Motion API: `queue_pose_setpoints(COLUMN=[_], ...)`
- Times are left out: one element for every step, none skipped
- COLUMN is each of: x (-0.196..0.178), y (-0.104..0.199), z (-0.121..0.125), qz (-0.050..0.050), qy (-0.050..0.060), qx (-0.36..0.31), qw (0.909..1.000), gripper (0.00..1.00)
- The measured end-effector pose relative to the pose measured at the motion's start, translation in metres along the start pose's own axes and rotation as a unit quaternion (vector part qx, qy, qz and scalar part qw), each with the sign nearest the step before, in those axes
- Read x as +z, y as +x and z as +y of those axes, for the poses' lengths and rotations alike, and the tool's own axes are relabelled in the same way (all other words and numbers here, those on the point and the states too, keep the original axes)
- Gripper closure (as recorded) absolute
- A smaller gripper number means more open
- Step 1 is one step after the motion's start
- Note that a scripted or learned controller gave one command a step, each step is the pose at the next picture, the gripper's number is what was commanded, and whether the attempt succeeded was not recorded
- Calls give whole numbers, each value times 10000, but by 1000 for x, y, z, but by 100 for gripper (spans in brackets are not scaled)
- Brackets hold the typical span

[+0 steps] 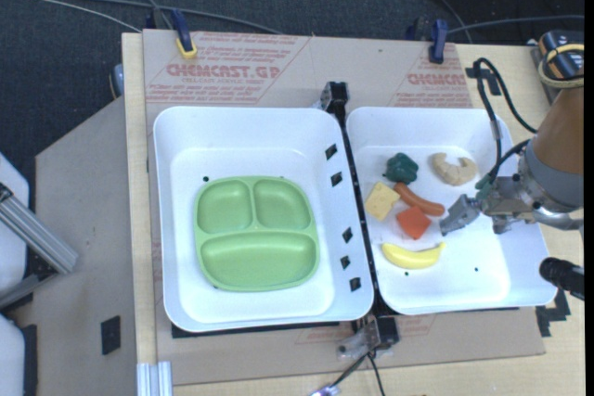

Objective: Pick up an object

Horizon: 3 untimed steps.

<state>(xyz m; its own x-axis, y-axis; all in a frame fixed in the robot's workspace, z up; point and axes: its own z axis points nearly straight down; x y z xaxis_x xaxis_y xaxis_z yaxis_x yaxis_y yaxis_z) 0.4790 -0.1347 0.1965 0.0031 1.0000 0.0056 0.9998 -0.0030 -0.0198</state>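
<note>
The right bin (483, 278) holds several toy foods. A green broccoli piece (401, 166) and a beige chunk (453, 168) lie toward the back. A yellow wedge (380, 199), an orange carrot-like stick (419, 198) and a red-orange block (413, 223) sit in the middle. A yellow banana (411, 256) lies nearest the front. My gripper (458, 216) hangs low over this bin, just right of the red-orange block and the stick's end, and above the banana's right tip. Nothing is seen held in it.
The left bin (176, 199) holds a green divided plate (255, 232). A black divider with clips (345, 199) runs between the bins. The arm (561, 162) comes in over the right bin's right wall, trailing black cables (497, 107). Clamps (184, 40) hold the board at the back.
</note>
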Motion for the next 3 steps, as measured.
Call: queue_pose_setpoints(x=[-6, 50, 111], y=[0, -6, 1], z=[3, 11, 18], qz=[-12, -4, 2], qy=[-61, -39, -33], qx=[-18, -15, -19], qw=[10000, 10000, 10000], gripper=[0, 0, 0])
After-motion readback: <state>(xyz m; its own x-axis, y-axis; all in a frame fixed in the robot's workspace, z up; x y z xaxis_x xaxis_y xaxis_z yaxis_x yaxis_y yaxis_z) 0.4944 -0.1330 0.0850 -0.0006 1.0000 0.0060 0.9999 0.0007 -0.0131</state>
